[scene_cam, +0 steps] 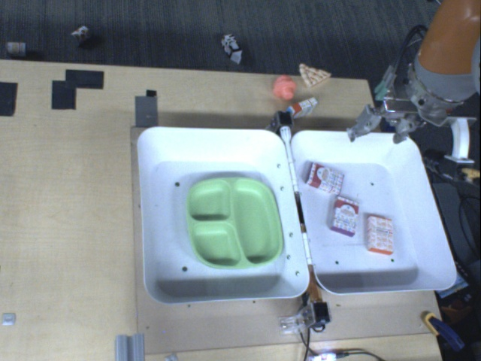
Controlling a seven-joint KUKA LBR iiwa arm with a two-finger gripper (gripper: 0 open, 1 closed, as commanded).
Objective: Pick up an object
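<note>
Three small flat packets lie in the right bin (pixel 421 201): a red-and-white one (pixel 324 178) at the upper left, a dark red one (pixel 344 216) in the middle and an orange one (pixel 379 234) to its right. My gripper (pixel 382 125) hovers over the bin's far rim, above and to the right of the packets. Its two fingers are spread apart, with nothing between them. The grey arm with its orange band (pixel 453 21) comes in from the upper right.
The left bin (pixel 161 201) holds a green divided plate (pixel 232 221). Behind the bins on the bench lie a pink ball (pixel 284 87), a pizza-slice toy (pixel 313 74) and a small tube (pixel 303 108). Cables run along the right side.
</note>
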